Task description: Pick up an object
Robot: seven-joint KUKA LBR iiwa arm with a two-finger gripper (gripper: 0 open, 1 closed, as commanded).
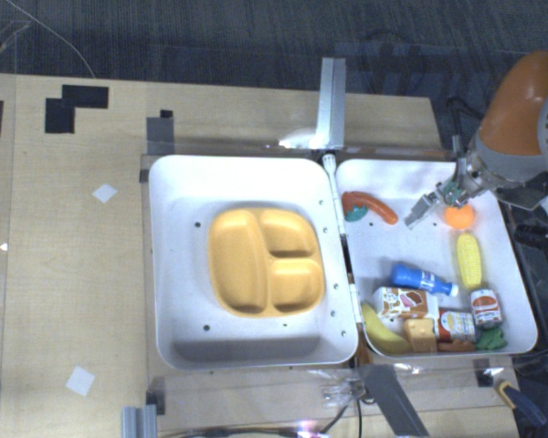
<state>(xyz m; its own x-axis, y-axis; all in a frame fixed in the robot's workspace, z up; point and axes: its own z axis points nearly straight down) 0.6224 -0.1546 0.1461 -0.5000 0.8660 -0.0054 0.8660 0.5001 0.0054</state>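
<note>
Bright, even overhead light, soft shadows inside the white bins (164, 245), slightly soft focus throughout.

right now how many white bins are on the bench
2, side by side. The left bin holds a yellow divided tray; the right bin holds toy food, with the gripper over it.

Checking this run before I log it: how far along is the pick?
Done: the arm has reached into the right bin, with the gripper near its back edge, between the carrot and the small orange ball. In hand: nothing shows between its fingers. Left: grasp and lift. Corn cob, blue tube and the packets all lie in the bin. The yellow tray sits in the left bin.
</note>
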